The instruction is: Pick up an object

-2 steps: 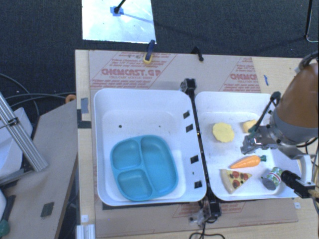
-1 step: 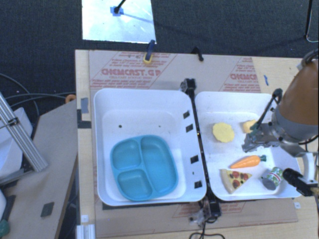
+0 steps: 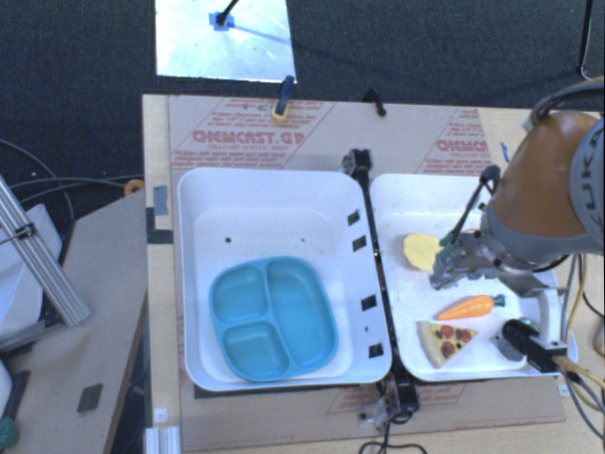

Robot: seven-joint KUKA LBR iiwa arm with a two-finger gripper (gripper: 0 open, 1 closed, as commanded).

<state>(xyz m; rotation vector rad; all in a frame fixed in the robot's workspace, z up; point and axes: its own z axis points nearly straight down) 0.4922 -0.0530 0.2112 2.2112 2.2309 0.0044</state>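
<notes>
The right bin holds a yellow rounded piece, an orange toy carrot with a green top, and a pizza slice toy near the front wall. My gripper hangs low over the bin, just right of the yellow piece and just above the carrot. Its tips sit close to the yellow piece's right edge; I see nothing between them.
The left bin carries a blue divided plate. A black divider strip runs between the bins. The arm's orange and grey body covers the right bin's far right side. Cardboard lies under both bins.
</notes>
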